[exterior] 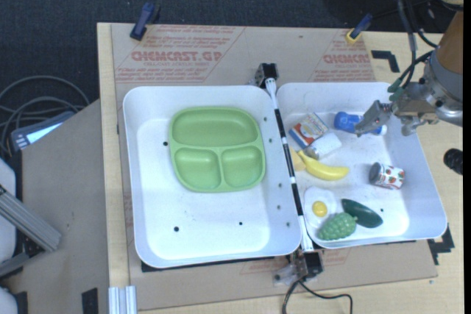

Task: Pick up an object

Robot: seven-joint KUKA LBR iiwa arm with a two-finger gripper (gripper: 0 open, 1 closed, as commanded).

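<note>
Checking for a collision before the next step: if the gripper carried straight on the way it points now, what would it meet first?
Probably the blue object. The gripper points left over the right bin, just beside it. Its height above the bin is unclear, so it might pass over.

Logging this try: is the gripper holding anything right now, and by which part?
Nothing is held. The gripper hangs open over the right bin, beside the blue object, with nothing between its fingers.
</note>
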